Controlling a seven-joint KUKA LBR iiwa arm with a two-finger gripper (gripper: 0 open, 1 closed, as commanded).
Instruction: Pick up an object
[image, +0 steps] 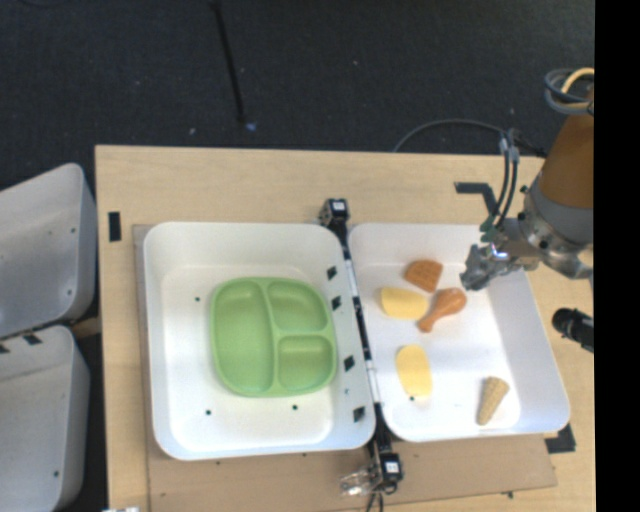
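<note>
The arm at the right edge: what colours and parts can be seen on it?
The arm has an orange band above a grey metal wrist. Its gripper is small, grey and metallic. Thin dark cables run along the wrist.

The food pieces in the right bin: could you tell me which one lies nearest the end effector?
The brown drumstick, just left of and below the end effector; the orange piece sits slightly farther left.

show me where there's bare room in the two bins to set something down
Left bin: bare strips all around the green tray. Right bin: open floor between the yellow piece and cone. Crowded near the pincer, around the drumstick.
</note>
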